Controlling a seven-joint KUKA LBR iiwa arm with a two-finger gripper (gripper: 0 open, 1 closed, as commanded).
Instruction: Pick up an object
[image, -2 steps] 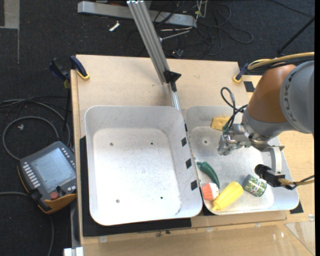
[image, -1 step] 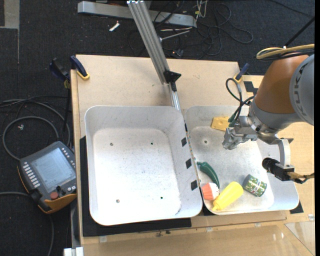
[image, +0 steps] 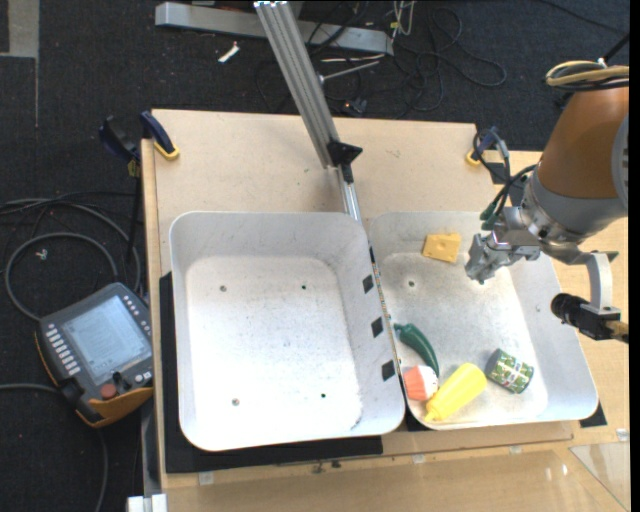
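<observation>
The nearest candidate for picking is the small flat yellow block (image: 441, 247), which lies in the upper part of the right-hand shallow white bin (image: 560, 350), just left of the tool (image: 481, 262). The tool hangs over the bin's upper middle, close beside the block but not touching it; nothing sits in it, and I cannot tell its state at this angle.

Lower in the same bin, towards the bottom centre of the frame, a cluster crowds the left wall: a green curved plastic piece (image: 417, 343), a small red-and-white object (image: 419, 380) and a yellow rounded plastic toy (image: 456, 390) touching it. A small green printed can (image: 511, 371) lies just right of these. The left white bin (image: 180, 300) sits alongside on the table (image: 250, 160).

Judging from here, a straight descent would land beside the block and close on nothing. The block also looks thin, so the tool could slide over it or nudge it towards the bin wall.
</observation>
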